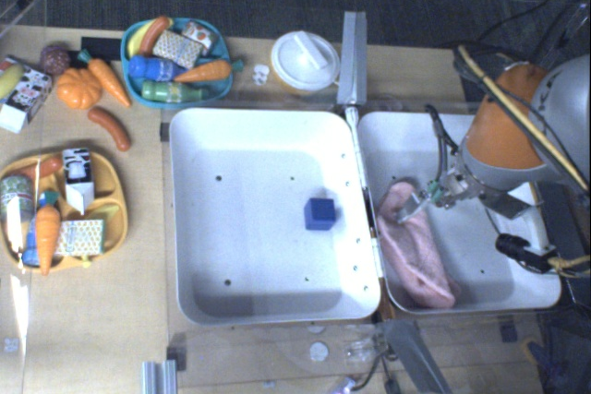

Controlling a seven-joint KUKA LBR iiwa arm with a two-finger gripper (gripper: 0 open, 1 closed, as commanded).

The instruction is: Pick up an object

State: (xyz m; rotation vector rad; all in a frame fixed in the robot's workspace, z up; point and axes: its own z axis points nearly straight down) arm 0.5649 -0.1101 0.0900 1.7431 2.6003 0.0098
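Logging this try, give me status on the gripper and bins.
Gripper low in right bin, at pink cloth. Blue cube alone in left bin.

I cannot read any text, number or brand in this frame. Some small boxes carry printed patterns: one in the blue bowl (175, 63) at the upper left of the frame, and two in the yellow tray (63, 209) at the left edge. A small black and white carton (25, 91) at the far upper left also has print. On all of them the marks are too small and blurred for me to read.
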